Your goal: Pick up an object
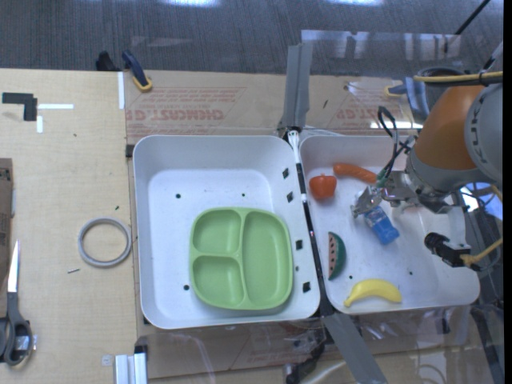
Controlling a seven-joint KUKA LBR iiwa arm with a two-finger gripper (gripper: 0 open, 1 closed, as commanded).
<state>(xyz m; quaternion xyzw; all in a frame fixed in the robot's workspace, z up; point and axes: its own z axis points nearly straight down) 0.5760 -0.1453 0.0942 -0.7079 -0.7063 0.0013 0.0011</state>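
Hovering low in the right bin (448, 294), the gripper (370, 204) touches a blue object (384, 227). Whether it grips cannot be told. A banana (373, 293) lies nearby.

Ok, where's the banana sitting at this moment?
The banana lies at the front edge of the right bin, just right of the watermelon slice and below the blue object near the gripper.
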